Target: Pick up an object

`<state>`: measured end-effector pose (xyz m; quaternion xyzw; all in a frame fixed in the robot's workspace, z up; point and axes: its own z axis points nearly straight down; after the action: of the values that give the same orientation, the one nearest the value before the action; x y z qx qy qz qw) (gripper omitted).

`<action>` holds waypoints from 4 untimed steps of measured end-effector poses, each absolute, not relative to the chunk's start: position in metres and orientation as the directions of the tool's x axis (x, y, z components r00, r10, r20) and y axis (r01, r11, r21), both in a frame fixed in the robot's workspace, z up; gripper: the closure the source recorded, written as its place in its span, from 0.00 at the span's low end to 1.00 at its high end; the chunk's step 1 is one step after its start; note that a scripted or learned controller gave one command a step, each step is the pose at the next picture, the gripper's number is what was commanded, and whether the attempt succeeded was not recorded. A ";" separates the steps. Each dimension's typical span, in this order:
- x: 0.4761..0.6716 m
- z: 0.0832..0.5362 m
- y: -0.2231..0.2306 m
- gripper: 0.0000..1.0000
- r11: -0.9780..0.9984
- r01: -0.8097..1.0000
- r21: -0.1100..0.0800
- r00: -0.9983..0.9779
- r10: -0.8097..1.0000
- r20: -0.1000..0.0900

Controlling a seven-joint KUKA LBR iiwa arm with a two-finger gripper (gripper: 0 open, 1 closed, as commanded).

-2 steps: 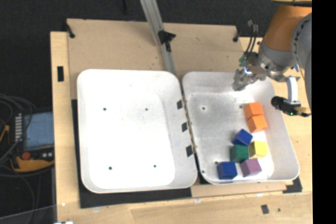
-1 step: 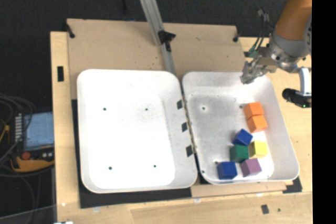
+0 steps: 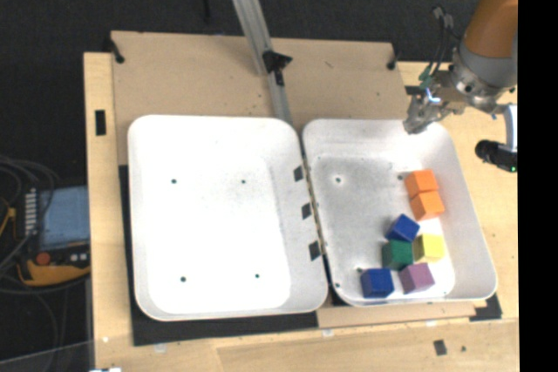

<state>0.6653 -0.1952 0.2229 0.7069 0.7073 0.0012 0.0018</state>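
Tabletop (image 3: 100, 187): bearing two shallow white plastic bins | right bin (image 3: 366, 157): containing small coloured cubes (image 3: 410, 240), clustering at its near-right corner | claw (image 3: 420, 118): hovering over the right bin's far-right corner, well apart from cubes; finger state unreadable.

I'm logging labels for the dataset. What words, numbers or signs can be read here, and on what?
None can be read.
Blocks in the right bin: plain coloured faces, no print.
Left bin: only small dark dots, no text.
Gripper: no legible marking.
Box at the left edge: too blurred to tell.
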 end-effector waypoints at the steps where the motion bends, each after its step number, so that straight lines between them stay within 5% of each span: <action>1: 0.670 0.229 -0.147 1.00 0.007 1.000 0.002 -0.007 1.000 0.001; 4: 0.648 0.225 0.023 1.00 0.007 1.000 -0.001 -0.007 1.000 0.001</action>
<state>0.6479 0.0230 0.2246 0.7045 0.7097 0.0000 -0.0009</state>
